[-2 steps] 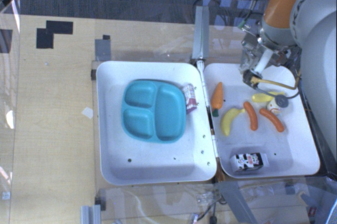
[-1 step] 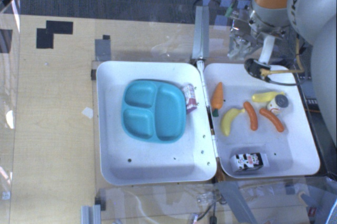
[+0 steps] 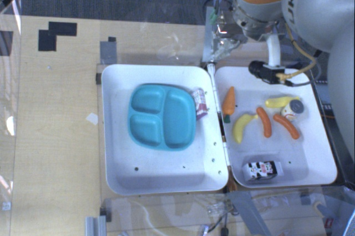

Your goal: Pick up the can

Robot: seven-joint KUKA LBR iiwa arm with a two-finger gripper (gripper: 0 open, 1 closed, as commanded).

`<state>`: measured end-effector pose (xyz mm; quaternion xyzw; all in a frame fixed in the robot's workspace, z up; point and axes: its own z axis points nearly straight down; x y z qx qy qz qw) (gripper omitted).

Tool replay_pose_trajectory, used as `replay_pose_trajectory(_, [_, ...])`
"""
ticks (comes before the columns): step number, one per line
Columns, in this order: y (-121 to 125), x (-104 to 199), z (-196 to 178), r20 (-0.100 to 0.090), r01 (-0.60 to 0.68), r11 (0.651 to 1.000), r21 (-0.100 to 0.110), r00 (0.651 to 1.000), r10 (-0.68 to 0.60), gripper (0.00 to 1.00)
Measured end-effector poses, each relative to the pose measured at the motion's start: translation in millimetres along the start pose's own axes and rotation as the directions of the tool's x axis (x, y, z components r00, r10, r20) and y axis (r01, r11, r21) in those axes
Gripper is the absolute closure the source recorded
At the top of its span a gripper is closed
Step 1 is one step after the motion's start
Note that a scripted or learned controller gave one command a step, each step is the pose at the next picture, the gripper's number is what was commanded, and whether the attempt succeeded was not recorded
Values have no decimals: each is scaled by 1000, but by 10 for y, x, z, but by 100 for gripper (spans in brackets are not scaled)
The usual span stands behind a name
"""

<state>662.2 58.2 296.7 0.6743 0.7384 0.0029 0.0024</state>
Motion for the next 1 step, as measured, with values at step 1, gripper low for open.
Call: replay_pose_trajectory(1, [128,578,-662,-1,133,991,0,991,-133,100])
